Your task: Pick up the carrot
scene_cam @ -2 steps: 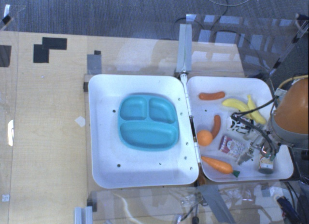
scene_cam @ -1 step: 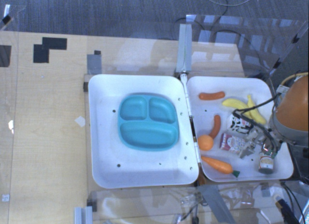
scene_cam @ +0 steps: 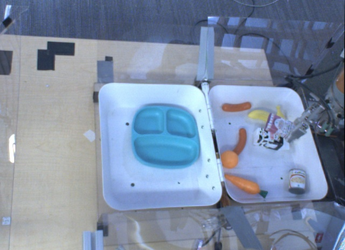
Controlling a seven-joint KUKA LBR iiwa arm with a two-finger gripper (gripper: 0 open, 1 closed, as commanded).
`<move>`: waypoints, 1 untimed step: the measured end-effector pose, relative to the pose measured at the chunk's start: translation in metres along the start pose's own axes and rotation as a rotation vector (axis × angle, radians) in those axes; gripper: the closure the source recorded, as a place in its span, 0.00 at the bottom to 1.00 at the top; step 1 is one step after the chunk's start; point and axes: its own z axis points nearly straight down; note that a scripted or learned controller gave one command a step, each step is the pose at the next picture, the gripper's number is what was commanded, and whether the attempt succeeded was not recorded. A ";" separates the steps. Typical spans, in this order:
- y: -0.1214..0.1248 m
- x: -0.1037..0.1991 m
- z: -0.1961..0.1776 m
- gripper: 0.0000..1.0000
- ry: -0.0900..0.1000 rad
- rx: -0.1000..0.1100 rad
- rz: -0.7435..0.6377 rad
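Carrot (scene_cam: 243,183), a long orange one with a small green stub at one end, lies flat near the front edge of the right white plastic bin (scene_cam: 310,160). It is well apart from the metal two-finger gripper (scene_cam: 296,132), down and to the left of it. Its long side runs across the bin at a small slant, with the green end pointing to the right and toward the front.

The grey arm comes in from the right side, low over the bin's right wall, and it tips down to the left. I cannot tell if the jaws are open or closed, or if they have hold of anything.

Just beside the jaws, on the left, lies a small red and white packet (scene_cam: 273,131) with a black and white part. A yellow banana-shaped toy (scene_cam: 259,115) is next to that. Farther left are a long red sausage (scene_cam: 236,106), a second sausage (scene_cam: 240,140) and a round orange ball (scene_cam: 229,159). Below the jaws stands a small tin can (scene_cam: 297,180).

The left white bin (scene_cam: 116,187) holds a blue plastic plate with three parts (scene_cam: 165,136).
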 end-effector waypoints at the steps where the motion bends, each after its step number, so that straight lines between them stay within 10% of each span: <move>1: 0.019 -0.021 0.008 1.00 -0.001 -0.001 -0.260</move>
